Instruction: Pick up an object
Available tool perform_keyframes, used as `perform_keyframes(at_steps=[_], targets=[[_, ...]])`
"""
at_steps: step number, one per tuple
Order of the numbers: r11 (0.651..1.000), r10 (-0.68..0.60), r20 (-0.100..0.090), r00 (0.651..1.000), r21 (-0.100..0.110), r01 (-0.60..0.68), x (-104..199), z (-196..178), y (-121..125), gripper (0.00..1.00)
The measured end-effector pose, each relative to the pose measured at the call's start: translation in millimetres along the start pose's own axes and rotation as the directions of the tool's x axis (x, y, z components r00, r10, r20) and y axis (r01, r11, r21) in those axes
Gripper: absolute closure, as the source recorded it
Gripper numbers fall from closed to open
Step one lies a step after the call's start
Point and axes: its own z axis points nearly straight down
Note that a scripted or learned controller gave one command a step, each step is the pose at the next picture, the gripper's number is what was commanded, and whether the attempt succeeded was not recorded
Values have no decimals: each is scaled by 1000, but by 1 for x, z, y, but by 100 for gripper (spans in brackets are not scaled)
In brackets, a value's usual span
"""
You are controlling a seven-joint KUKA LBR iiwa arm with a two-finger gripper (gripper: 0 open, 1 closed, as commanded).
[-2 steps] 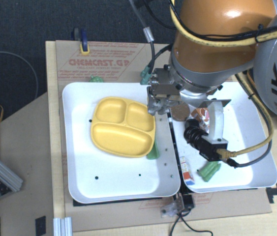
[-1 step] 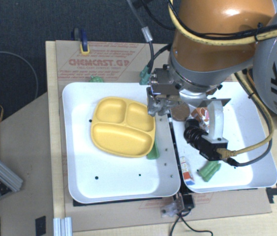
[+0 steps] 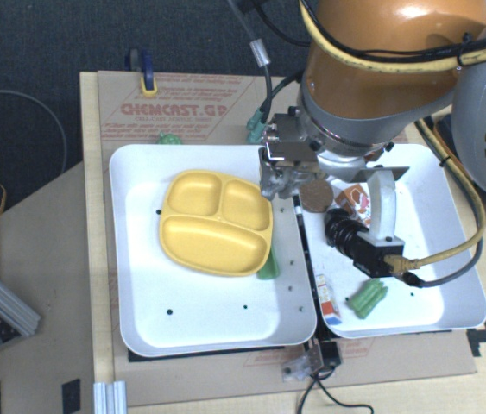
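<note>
Plainly, one yellow plate (image 3: 217, 222) lies in the left bin (image 3: 199, 304) and one green block (image 3: 366, 298) in the right bin (image 3: 437, 293). The claw (image 3: 279, 179) hangs over their shared rim; whether it is open cannot be told.

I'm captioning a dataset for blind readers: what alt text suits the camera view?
The grey-and-orange arm hangs where two white bins meet, its gripper low near the back. The left bin holds a yellow divided plate; the right bin holds a green piece and small items.
</note>
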Motion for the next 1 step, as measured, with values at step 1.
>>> perform_keyframes(at_steps=[1], targets=[[1000,10,0,1000,-2,-10,-59,-32,0,100]])
